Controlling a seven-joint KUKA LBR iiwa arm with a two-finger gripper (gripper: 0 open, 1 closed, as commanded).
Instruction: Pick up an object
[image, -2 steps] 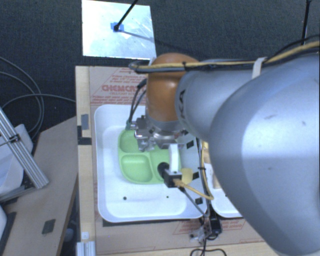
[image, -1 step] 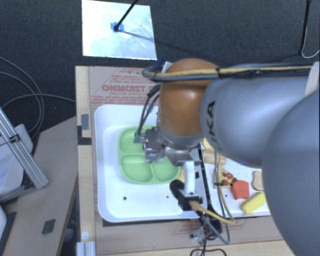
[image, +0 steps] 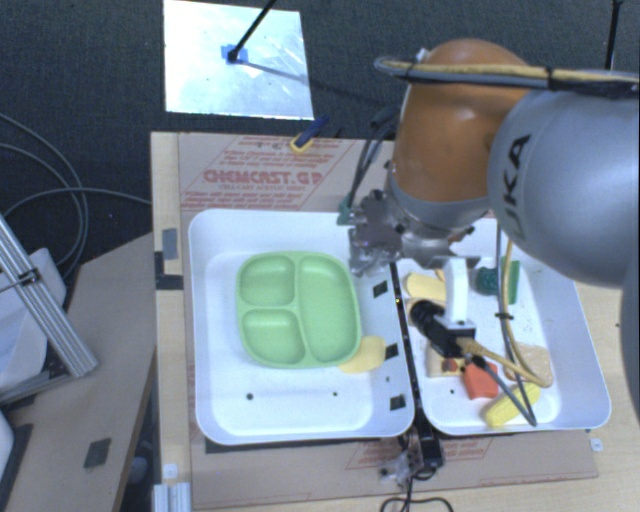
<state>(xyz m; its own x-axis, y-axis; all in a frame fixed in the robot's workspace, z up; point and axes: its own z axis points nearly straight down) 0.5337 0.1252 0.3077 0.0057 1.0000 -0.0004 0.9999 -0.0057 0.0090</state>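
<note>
The arm (image: 545, 170) spans the right bin (image: 572, 345); the left bin (image: 220, 385) holds a green plate (image: 298, 308). The tool (image: 370, 255) sits at the plate's 2 o'clock, wide or narrow I cannot tell. A yellow piece (image: 362, 355) touches the plate at 4 o'clock.

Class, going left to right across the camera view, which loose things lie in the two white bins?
Green three-compartment plastic plate → pale yellow rounded piece → yellow flat piece → orange block → green stick.
</note>
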